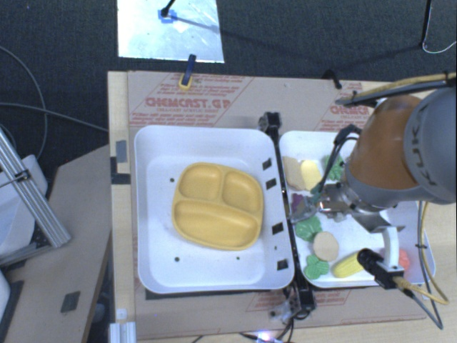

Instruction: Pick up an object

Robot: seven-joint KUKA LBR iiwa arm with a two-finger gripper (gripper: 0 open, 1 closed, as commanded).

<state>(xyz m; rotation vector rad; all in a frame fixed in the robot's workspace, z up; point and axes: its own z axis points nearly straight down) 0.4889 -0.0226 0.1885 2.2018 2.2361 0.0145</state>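
While the arm (400,148) hangs over the right bin (289,143), I'm seeing its grey body w/ the orange band cover most of that bin's upper half. Gripper (308,207) sits low at the bin's left side, near the divider between the two bins; can't tell from my feed how the claw stands, too blurred and dark there. Nothing visibly between it. Objs in the right bin: pale yellow piece (310,171) near the top left, green item (308,228) just below the gripper, tan round disc (326,246) beside that, another green bit (315,267) at the bottom edge, yellow banana-shaped item (347,266) next to it. Left bin (150,263) holds a yellow divided plate (216,206), 3 compartments, approx centred, lying flat.
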